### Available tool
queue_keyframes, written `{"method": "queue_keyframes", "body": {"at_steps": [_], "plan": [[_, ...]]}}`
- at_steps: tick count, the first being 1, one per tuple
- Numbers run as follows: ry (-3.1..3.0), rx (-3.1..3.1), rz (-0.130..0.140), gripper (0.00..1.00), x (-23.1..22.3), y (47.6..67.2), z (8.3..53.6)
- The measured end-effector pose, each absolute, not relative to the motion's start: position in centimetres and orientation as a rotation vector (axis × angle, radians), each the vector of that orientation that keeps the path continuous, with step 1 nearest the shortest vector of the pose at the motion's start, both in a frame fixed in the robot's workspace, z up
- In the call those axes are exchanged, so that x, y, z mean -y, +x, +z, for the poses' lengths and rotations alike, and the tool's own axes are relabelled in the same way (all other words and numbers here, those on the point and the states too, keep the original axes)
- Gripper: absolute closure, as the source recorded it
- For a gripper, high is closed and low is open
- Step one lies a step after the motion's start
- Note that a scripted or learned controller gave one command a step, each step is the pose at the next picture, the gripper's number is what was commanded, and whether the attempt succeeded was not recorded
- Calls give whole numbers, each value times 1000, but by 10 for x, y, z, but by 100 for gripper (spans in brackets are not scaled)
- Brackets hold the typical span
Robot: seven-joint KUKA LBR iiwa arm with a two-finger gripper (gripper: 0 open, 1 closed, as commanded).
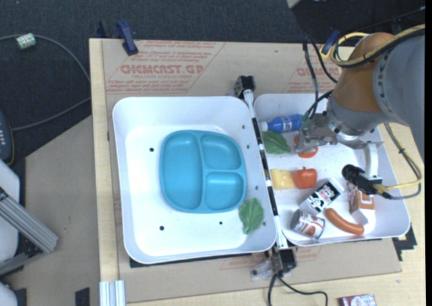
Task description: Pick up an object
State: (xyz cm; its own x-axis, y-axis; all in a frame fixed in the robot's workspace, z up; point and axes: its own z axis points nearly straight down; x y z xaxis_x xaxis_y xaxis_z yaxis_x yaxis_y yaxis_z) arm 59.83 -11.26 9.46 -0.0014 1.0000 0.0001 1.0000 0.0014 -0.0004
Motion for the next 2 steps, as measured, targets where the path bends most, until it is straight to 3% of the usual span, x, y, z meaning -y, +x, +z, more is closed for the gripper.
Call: {"method": "queue_keyframes", "body": {"at_steps": [1,2], "plan": [[-2220,2222,1,0,113,598,94],[-2221,2224,-1,100,113,599,105]]}}
